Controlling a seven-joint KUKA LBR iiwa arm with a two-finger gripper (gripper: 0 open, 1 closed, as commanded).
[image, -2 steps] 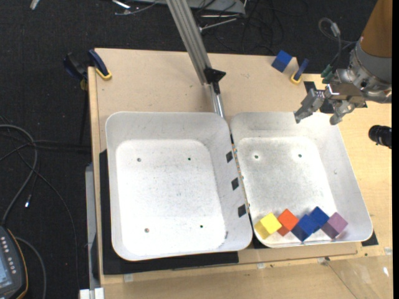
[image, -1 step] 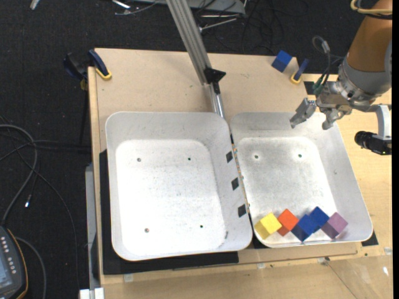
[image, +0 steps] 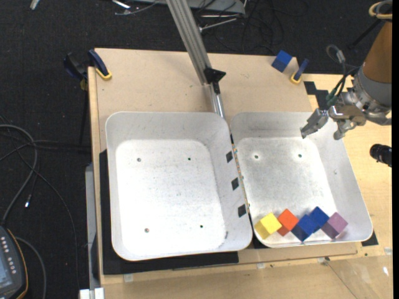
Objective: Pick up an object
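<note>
While poised above the far right rim of the right bin, gripper spread, two dull metal fingers splayed with nothing between them. Well apart, huddled along the bin's near wall: yellow cube, orange cube, blue block, perhaps two cubes joined, and lilac cube, all matte and sharp-edged, touching in a row. Smooth speckled white plastic for both bins, left bin alongside. Pale wooden bench beneath, another blue cube at its far edge.
</note>
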